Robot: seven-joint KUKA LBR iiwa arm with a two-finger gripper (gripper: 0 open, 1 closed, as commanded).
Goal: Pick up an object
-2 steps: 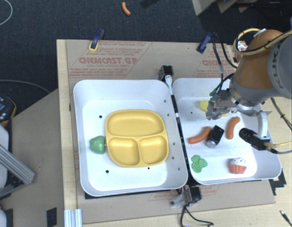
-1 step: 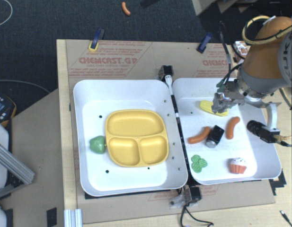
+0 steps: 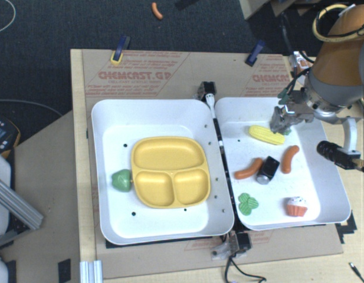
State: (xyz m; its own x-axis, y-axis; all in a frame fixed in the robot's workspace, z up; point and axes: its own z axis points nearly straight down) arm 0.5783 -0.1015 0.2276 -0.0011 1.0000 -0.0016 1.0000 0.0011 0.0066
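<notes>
In the camera view, you see 2 white bins side by side on the bench. The left bin [image 3: 105, 158] carries a yellow divided tray [image 3: 170, 171] with a green toy [image 3: 121, 180] touching its left edge. The right bin [image 3: 329, 184] holds the candidates for the pick: a yellow corn cob [image 3: 266, 135] near the far wall, 2 orange sausages [image 3: 248, 170] [image 3: 289, 158] with a small black-and-silver block [image 3: 268, 170] between them, a green leafy piece [image 3: 248, 203] toward the near edge, and a cupcake [image 3: 296, 206] at the near right.

The gripper [image 3: 282, 122] sits low in the right bin, directly at the right end of the corn cob. Whether it is spread, closed, or has anything between its tips, you cannot tell from this angle; the wrist body hides them.

Watch for these risks. The corn cob looks like the target, and the tool is over its end, not its middle, so a closing grip may pinch only the tip and let the cob swing or squirt out. Its rounded, smooth body invites slipping. A descent that is off to the side may push the cob toward the far wall instead of straddling it.
</notes>
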